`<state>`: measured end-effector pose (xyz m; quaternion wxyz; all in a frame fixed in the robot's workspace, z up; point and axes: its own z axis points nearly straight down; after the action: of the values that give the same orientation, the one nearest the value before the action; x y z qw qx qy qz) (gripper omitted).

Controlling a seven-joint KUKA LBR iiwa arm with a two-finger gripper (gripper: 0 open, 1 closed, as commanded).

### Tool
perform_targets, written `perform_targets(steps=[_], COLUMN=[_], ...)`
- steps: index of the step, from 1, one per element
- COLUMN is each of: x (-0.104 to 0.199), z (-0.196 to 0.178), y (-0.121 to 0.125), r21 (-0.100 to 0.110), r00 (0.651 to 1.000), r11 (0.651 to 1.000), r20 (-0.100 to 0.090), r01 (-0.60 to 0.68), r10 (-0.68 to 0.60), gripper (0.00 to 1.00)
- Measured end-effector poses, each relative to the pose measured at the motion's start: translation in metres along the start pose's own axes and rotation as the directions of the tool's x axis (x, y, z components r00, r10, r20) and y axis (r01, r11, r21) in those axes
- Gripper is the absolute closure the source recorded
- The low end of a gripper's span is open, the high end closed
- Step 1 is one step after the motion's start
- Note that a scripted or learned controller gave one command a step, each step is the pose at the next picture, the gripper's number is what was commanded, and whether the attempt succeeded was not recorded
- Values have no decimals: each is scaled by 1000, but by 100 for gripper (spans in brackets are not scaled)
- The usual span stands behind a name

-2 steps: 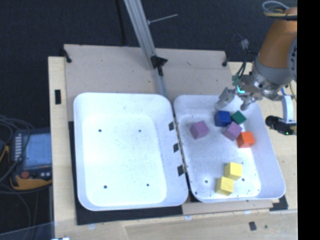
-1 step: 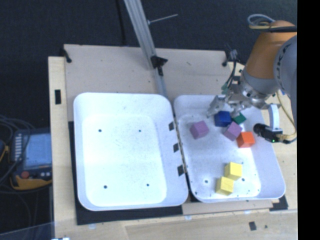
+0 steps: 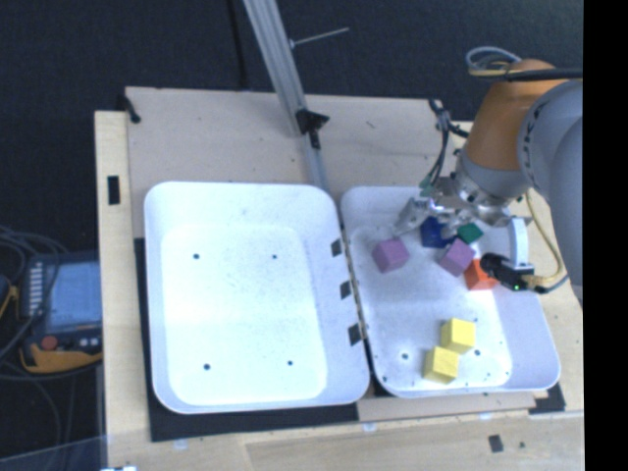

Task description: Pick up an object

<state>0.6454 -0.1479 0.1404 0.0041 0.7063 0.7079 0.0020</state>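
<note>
2 yellow blocks [image 3: 450,349] lie near the gripper's [image 3: 424,216] bin [image 3: 392,381]

Grey metal pole [image 3: 280,62] slanting over the bench, teach pendant [image 3: 61,307] with cables at left, dark floor [image 3: 118,27]

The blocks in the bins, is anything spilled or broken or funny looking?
Nothing stands out. The purple blocks, yellow blocks, blue block, green block and orange block all lie inside the right bin, loosely scattered, none spilled or broken. The gripper hangs over them.
</note>
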Motion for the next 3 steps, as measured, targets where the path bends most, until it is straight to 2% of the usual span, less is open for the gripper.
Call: perform_targets(steps=[1,2,3], x=[0,-2,2], z=[6,-5,-67], y=[3,4,2], r21=[-9,-13,1], r00=[1000,1000,1000], r11=[1000,1000,1000], r20=[1,4,-1], r01=[0,-1,3], r10=[0,1,-3], gripper=[0,100,100])
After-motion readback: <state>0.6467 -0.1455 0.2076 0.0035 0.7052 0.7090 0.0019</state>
